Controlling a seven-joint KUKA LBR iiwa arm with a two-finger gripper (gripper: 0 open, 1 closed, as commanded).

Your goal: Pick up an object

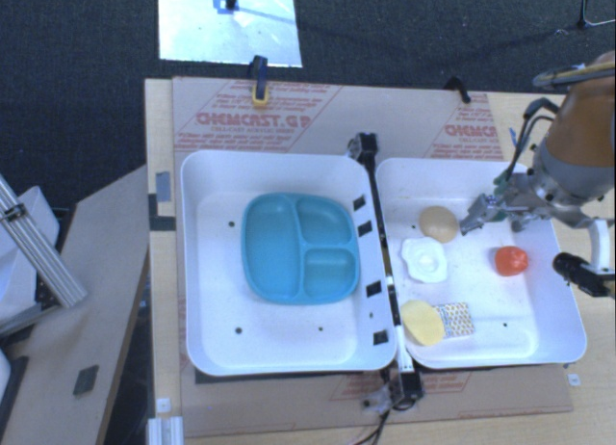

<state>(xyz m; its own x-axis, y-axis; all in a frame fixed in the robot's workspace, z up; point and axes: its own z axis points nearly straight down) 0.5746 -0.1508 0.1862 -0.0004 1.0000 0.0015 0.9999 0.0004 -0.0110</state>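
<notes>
From the overhead camera we see the pincer (478, 218) low in the right bin (539, 342), just beside the tan ball (438, 223); we cannot tell its state. Nothing looks lifted; picking remains.

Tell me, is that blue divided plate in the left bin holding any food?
Empty. The blue plate shows only bare blue in all three compartments. The food items, such as the fried egg and tomato, lie in the right bin.

A blue divided plate (299, 248) lies in the middle of the left bin (207, 337). A yellow clamp (260, 85) grips the surface's (318, 111) far edge, before a shiny metal sheet (192, 10).
</notes>
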